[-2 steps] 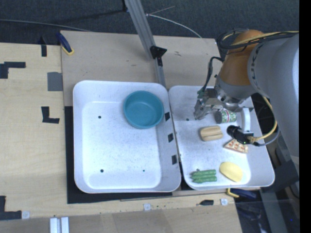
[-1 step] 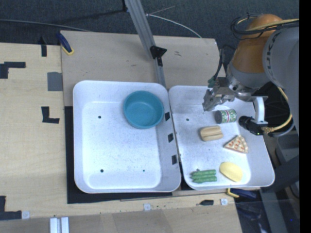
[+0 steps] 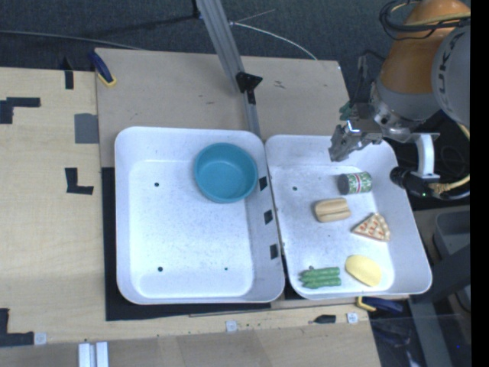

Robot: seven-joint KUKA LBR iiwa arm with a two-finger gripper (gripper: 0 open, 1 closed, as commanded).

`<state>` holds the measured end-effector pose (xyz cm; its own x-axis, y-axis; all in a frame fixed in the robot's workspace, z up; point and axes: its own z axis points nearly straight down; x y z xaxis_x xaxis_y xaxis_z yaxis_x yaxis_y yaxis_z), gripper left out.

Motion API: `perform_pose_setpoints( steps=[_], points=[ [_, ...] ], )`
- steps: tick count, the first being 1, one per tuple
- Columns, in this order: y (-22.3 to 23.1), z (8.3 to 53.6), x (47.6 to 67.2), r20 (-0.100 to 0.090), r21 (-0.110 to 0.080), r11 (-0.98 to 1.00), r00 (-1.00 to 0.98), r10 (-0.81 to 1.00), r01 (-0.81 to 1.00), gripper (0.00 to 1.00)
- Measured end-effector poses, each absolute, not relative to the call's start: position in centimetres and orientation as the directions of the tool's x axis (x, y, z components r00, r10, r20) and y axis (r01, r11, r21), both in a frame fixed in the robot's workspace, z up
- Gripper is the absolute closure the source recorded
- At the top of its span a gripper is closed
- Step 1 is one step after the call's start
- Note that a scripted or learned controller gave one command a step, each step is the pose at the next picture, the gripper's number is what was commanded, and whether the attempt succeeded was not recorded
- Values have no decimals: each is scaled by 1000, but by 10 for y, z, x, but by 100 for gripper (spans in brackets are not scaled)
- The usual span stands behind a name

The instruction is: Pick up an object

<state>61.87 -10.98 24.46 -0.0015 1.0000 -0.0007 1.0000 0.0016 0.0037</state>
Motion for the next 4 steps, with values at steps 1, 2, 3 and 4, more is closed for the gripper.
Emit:
perform_pose_setpoints(
  steps=[1,2,3,4],
  points=[
    [-62,233,597,1,-3,5,-5,1000,1000,100],
    [-2,225,587,2,-4,7,-7,1000,1000,100],
    [44,216,568,0,-5,5,-5,1000,1000,100],
    [99,212,555,1,-4,7,-7,1000,1000,100]
  ],
)
